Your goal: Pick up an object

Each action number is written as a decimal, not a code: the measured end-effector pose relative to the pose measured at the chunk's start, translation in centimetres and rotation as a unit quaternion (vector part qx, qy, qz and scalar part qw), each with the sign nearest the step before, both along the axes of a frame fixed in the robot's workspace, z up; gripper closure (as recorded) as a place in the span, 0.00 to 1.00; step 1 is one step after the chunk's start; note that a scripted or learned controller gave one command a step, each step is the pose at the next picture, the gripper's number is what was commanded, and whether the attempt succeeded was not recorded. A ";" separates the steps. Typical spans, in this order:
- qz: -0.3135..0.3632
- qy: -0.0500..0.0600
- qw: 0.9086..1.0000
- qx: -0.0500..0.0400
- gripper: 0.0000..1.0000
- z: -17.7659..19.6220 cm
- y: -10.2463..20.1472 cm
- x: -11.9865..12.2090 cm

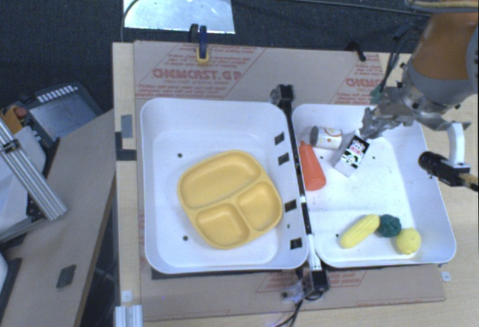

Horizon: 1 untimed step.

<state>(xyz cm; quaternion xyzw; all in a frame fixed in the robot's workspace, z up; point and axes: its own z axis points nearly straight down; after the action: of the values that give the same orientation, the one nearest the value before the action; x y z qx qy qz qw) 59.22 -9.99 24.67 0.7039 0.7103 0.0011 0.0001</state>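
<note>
One grab going on: your gripper (367, 132) is pinching the black-and-white carton (352, 154) by its top corner, tilted, over the right bin (430, 191).
Carton's neighbours: white cup (326, 138) just to its left, orange carrot (311, 166) lower left.
Further from carton: corn cob (359, 230), green toy (388, 225) and lemon (407, 241) well below.
Left bin (161, 168): yellow divided tray (228, 197).

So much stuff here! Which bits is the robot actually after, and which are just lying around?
Part of the job (candidates in the right bin, near the pincer):
- black-and-white box
- small can
- carrot
- corn cob
- green toy
- lemon

Just lying about:
- yellow divided plate in the left bin
- cardboard sheet
- yellow clamp
</note>
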 end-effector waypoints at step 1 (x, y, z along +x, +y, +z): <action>0.000 0.001 1.000 0.000 1.00 -0.5 5.4 -0.8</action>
<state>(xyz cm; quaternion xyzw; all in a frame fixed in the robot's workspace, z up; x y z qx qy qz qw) 58.44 -4.56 24.15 0.7039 0.7103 0.0008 -0.0005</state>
